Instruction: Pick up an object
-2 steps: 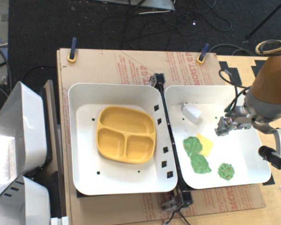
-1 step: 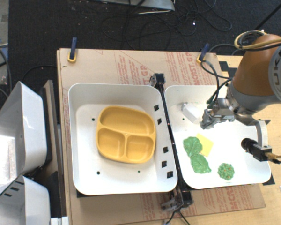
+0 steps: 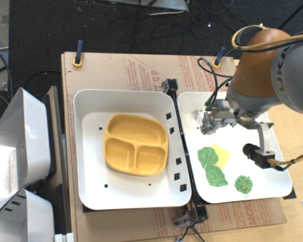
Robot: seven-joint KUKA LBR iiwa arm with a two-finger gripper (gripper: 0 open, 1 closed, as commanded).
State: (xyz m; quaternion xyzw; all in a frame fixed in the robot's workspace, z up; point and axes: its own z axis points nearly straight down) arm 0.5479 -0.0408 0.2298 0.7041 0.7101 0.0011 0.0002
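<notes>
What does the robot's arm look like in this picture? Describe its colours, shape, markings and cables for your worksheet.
The arm is thick and rounded, grey with a glossy orange band above the wrist and part of dark lettering on the grey shell. A yellowish cable loops over the orange part. The gripper is a small block of bare grey metal.

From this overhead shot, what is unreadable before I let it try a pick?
- tool: blurred and small in the camera view, its height above the right bin unclear.
- Yellow piece: its left part lies under the green leaf.
- Right bin's upper part: covered by the arm.
- Small green piece: too small to identify.
</notes>
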